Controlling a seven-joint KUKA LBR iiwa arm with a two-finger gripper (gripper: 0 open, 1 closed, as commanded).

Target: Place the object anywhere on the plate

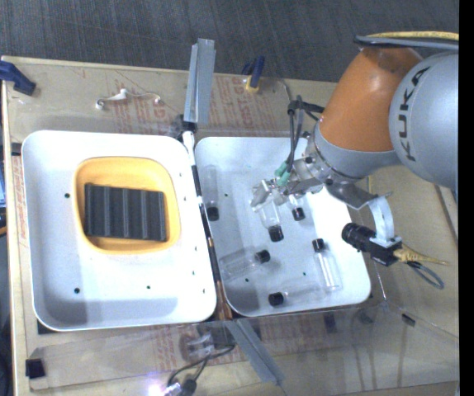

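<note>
Reaching in over the right bin [348, 291], the grey and orange arm [386, 118] has its hand [280, 190] low down, near the middle of that bin. I cannot tell if the hand is wide or narrow, because it is small and mixed up with clear, shiny things around it. The right bin has several clear little tubes with black caps lying in it. 1 clear tube [329, 271] lies near the bin's right side, another clear tube [241, 261] lies near its left side, and a black cap [276, 233] sits just below the hand. I think 1 of these tubes is the object to move, but I cannot say which one. The yellow plate [125, 169] sits in the left bin [51, 291], just across the wall from the right bin. A dark ridged block [127, 213] rests on the plate. No tube is on the plate. So the job looks like it is at the start: a tube has to be picked up from the right bin, carried over the wall, and put down on the plate. All of that is left to do.
</note>
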